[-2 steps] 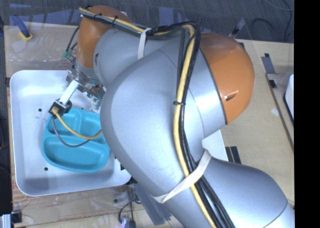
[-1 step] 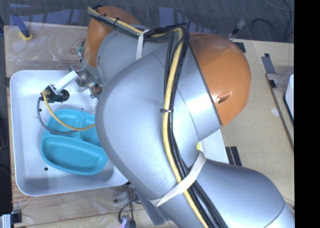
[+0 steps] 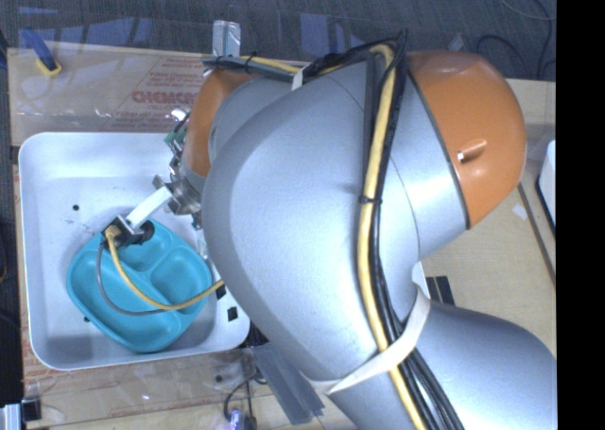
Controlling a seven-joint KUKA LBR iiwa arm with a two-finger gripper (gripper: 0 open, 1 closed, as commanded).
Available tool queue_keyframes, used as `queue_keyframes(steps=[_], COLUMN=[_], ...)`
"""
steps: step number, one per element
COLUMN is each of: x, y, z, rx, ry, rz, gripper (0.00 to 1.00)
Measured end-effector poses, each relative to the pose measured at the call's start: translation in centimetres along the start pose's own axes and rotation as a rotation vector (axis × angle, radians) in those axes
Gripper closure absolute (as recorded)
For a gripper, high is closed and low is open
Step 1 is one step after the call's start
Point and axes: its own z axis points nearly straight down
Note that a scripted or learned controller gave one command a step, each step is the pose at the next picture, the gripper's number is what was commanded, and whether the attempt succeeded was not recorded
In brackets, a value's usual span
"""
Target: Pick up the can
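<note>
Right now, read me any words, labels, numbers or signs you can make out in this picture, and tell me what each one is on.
Red printed lettering on the clear plastic sheet behind the white bin: too faint and blurred to read.
No readable text on the blue divided tray, the grey arm or its orange band.
No can label can be read.

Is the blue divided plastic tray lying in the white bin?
Yes, the blue divided plastic tray lies on the floor of the white bin.
</note>
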Motion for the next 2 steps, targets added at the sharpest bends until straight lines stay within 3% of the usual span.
queue_keyframes(steps=[1, 2], x=[-0.3, -7.1], y=[-0.2, -0.4], z=[-0.4, -12.8], rx=[0.008, 0.009], ry=[-0.017, -0.019], rz=[-0.006, -0.420], gripper=[1.00, 1.00])
